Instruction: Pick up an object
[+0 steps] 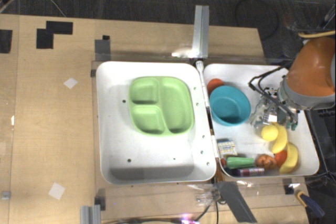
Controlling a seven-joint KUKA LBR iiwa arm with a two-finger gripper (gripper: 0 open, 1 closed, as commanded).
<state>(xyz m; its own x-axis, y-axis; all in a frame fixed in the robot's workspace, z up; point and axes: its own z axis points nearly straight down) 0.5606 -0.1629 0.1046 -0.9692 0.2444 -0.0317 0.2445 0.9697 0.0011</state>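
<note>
Hovering low in the right bin [314, 157], near its right edge, my gripper [274, 119] sits just above a yellow lemon [269, 132]; whether my jaws are spread or closed, I cannot tell. Beside the lemon lie two bananas [286, 150] and a red fruit [266, 160] toward the bin's front right corner. Blue bowl [229, 105] stands at the bin's left side. Left bin [110, 113] carries a green divided plate [159, 105] at its centre.
</note>
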